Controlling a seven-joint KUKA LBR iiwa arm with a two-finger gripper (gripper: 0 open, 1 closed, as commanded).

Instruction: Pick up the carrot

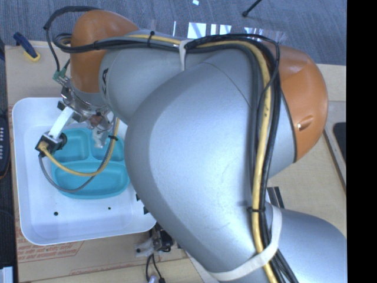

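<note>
- Although the gripper (99,128) hangs low over the blue tray (88,178), its tip is a blur of glinting metal against the blue, so I cannot tell whether it is released or clenched, and nothing can be made out in its grasp.
- Just beside it, on the view's left, a white bracket (59,125) with a black end slants down from the wrist, and a yellow cable (79,171) loops from there across the tray.
- That tray is a divided dish, lying in the left bin (26,158) toward its far side; the gripper stands above the tray's upper compartments, near the ridge between them.
- What can be seen of the tray's compartments is bare blue, with no orange shape lying in them.
- Where the carrot lies I cannot tell: the arm (206,158) covers the right bin and the near right part of the left one, and the wrist hides the tray's far edge.
- Its direction from the gripper, and the way its long axis runs, cannot be judged from here.
- My guess is that it sits under the wrist or beneath the arm's bulk, since the gripper is lowered over this spot.
- Above the wrist the orange band (94,40) could be mistaken for the target, but it is part of the robot.
- The main risk is a closing on nothing, or on the tray's ridge.
</note>
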